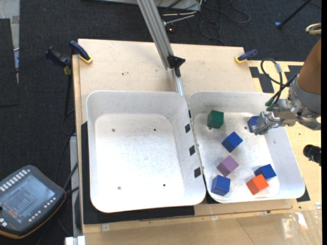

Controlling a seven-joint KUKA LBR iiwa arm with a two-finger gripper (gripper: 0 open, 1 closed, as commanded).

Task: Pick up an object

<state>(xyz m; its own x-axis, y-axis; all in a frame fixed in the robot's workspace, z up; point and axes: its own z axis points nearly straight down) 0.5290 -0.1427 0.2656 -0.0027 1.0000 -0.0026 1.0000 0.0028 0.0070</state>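
the gripper (259,125) hangs over the upper right part of the right bin (286,152), and a small blue block (252,122) sits right at its tip, though i cannot tell whether that block is truly held or how the gripper is set. in the same bin lie a green cube (215,119) near the top left, a blue cube (232,141) in the middle, a purple cube (228,165) below it, another blue cube (220,185) at the bottom, and an orange cube (257,184) touching a blue one (265,171) at the lower right. the left bin (102,137) stands beside it on the worktop (133,68).
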